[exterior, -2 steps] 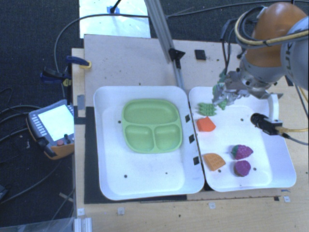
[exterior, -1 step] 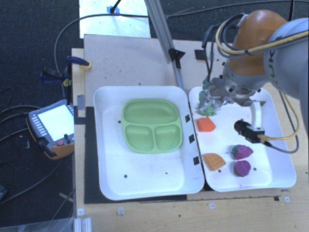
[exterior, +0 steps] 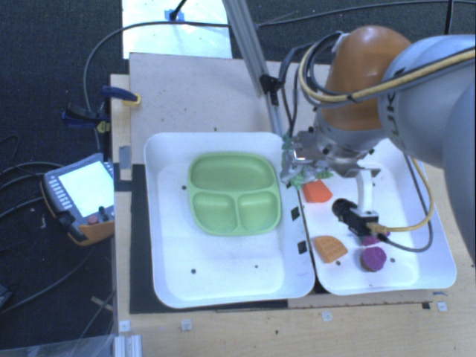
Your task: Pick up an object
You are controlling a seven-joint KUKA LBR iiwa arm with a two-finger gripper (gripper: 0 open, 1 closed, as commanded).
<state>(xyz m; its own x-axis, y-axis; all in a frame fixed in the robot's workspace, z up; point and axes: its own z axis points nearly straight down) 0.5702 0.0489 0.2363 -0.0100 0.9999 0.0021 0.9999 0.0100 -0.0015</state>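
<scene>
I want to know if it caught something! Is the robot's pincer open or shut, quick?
Pincer: cannot be told. It sits low at the near edge of the right bin, just above the orange piece; nothing is visibly held.

Legible markings: none for you to record. The handheld pendant (exterior: 80, 198) left of the counter (exterior: 201, 88) has a lit screen, too washed out to read. The green divided plate (exterior: 235, 193), the two white bins (exterior: 171, 274) and the arm's orange band (exterior: 364, 65) bear no text, label or number you can make out.
</scene>
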